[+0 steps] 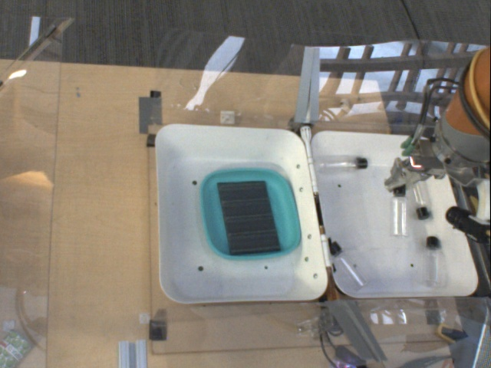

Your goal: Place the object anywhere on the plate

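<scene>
Right now my gripper point(404, 175) hangs over the back part of the right bin point(368, 228), near its right side. From this angle it is a blur of grey metal, so I cannot tell whether it is spread or clenched, and I see nothing caught in it. Its tip points down and to the view's left, just above the black cap of a clear tube point(399, 215) that lies lengthwise on the bin floor. A second tube point(421, 199) lies just beside that one, under my wrist, with its cap toward the front.

Behind the tip, my wrist is a grey block with a small green and red glow on it. It slants up and to the right into the orange band point(477, 102), and my arm point(468, 140) runs out past the right edge.

Three more capped tubes lie loose in the same bin. One point(341, 162) is at the back left, one point(433, 265) at the front right, and one point(347, 267) at the front left against the wall.

The plate point(211, 205) is teal and sits in the middle of the left bin point(180, 244), well apart from me. A dark ribbed mat point(248, 217) lies on it. None of the tubes is on the plate. Both bins rest side by side on the wooden bench point(77, 205).
</scene>
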